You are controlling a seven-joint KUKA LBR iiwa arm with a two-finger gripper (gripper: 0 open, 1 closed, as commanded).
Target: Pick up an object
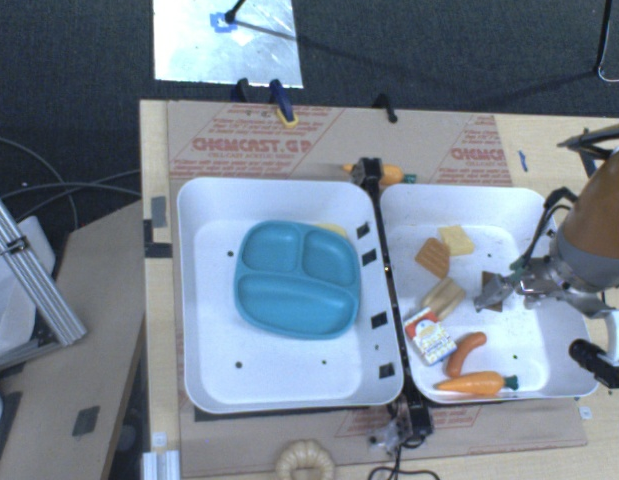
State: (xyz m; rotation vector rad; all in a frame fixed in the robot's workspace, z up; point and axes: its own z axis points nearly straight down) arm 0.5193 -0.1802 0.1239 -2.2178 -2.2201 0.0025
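Objects for the pick lay in the right bin, and none was between the gripper's fingers. The gripper hung low over the middle of that bin, reaching in from the right; whether it was open or closed I cannot tell, since the tips were a dark blur. Nearest it to the left lay a tan block, close but apart. Beyond that sat a brown bread slice and a pale yellow cracker, both nearer the far wall. Toward the near wall lay a red-and-white packet, a sausage and a carrot. The left bin held a blue tray.

The step looked like the approach, with no grasp made yet. The next move would call for centring over one item, probably the tan block, then descending and closing on it without nudging the packet just beside.
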